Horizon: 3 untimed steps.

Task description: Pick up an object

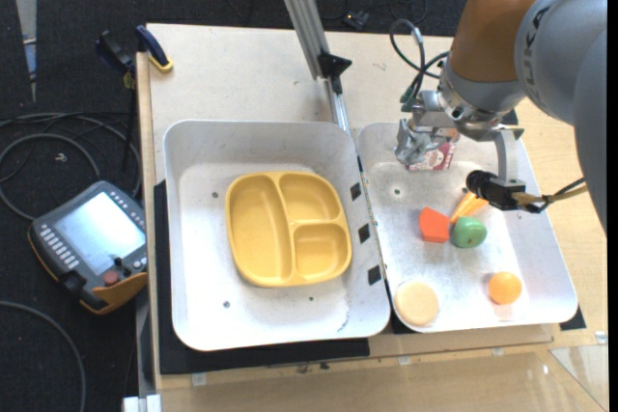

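Step in hand: the approach or the grasp itself, judging by the hand (422, 148) sitting low at the far end of the right bin (541, 251), right over a small white carton with red print (439, 156).
Hand state: cannot tell; the metal of the hand overlaps the carton's left side, and whether the carton is gripped or merely beside it is not clear from this slant.
Task's thing: any object counts; the carton is the likely target, lying at the far edge of the right bin, touching or just under the hand.
Other candidates: an orange-red block (434, 225) touching a green ball (468, 233) mid-bin, an orange wedge (470, 205) just behind them, a small orange ball (504, 287) and a pale round disc (417, 302) at the near end.
Left bin (193, 169): carries a yellow divided plate (288, 229), well apart from the hand.
Next move calls for: a firm close on the carton, then a straight lift clear of the bin wall; the carton looks light and may slip or tip.
Table (232, 72): bare wood behind the bins.
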Each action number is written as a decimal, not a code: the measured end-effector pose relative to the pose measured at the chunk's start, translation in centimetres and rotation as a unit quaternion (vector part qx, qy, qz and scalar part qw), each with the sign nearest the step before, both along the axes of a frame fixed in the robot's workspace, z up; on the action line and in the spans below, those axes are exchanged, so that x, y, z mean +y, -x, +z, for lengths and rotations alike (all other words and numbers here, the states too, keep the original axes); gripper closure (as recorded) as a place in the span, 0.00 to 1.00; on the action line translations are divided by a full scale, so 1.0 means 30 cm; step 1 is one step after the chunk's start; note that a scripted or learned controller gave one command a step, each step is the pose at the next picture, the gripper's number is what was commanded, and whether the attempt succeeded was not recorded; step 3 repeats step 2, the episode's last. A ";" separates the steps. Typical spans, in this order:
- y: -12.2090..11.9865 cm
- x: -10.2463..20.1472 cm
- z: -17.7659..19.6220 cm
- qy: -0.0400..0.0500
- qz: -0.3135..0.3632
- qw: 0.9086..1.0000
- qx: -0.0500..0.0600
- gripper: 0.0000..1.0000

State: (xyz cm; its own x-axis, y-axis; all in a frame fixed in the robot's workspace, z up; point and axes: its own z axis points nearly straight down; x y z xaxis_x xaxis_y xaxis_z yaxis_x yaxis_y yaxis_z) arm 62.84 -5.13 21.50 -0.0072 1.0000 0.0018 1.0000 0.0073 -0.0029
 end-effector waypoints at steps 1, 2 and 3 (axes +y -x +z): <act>0.047 0.189 0.049 -0.001 0.001 1.000 -0.001 1.00; 0.107 0.389 0.031 0.000 0.001 1.000 0.000 1.00; 0.107 0.389 0.031 0.000 0.001 1.000 0.000 1.00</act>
